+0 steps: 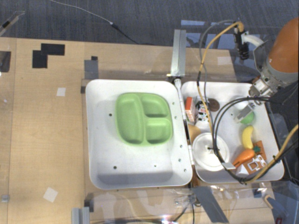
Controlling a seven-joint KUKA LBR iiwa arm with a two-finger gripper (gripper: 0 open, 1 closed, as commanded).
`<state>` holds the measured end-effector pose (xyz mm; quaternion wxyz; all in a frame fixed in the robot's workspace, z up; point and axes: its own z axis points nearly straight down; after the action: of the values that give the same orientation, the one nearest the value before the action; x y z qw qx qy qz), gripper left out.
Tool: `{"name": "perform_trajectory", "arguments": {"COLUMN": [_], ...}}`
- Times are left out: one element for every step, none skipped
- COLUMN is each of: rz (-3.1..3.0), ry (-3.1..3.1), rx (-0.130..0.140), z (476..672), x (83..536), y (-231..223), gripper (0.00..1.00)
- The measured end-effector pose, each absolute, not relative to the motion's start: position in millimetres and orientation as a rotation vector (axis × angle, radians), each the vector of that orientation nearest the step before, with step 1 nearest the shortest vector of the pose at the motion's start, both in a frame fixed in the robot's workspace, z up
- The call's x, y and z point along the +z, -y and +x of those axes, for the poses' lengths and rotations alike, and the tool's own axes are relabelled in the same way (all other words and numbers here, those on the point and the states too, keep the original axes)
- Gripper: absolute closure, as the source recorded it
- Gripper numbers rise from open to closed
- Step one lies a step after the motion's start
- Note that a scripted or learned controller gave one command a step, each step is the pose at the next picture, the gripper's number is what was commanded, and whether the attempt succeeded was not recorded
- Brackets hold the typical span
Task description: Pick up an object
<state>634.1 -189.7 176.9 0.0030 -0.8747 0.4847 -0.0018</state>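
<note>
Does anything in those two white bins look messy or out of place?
Nothing looks spilled or broken. The left bin holds a green divided plate, sitting slightly askew. The right bin is more cluttered: a banana, a carrot and a white bowl lie loosely, with black cables drooping across them.

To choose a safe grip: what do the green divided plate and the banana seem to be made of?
The green divided plate looks like moulded plastic with a matte finish: even colour, soft rounded compartment edges, no glare. The banana is probably a plastic toy: uniform bright yellow and a smooth surface, though it is too small to be sure.
</note>
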Motion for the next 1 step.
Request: {"name": "perform_trajectory", "arguments": {"rz": [-2.82], "ry": [-1.369], "rx": [-0.019], "z": [626.9], "x": [99.1], "y": [194.5], "gripper": [0.0]}}
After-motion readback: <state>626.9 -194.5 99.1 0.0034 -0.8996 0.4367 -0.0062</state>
